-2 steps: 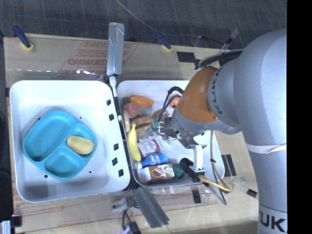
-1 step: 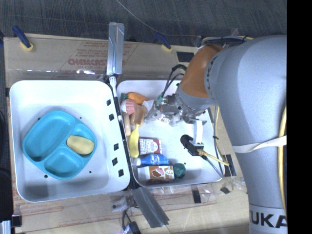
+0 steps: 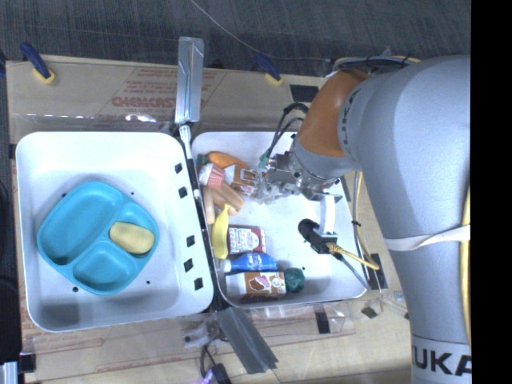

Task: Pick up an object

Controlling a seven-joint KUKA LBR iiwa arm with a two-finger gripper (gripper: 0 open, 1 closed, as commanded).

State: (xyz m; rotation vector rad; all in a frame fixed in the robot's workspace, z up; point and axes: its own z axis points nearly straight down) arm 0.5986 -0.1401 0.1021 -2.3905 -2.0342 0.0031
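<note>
Arm (image 3: 400, 134) bent over rt bin (image 3: 340, 290) — wrist low by toys.

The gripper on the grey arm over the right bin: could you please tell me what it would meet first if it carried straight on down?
Most likely the orange carrot-shaped toy and the small brown packet under the gripper, near the right white bin's far left corner. Depth is hard to judge from this slanted view.

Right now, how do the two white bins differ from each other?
The left bin holds a blue divided tray with one yellow item on it; the right bin holds many small items crowded along its left wall. The arm reaches over the right bin, not the left bin. Both are shallow and white.
</note>
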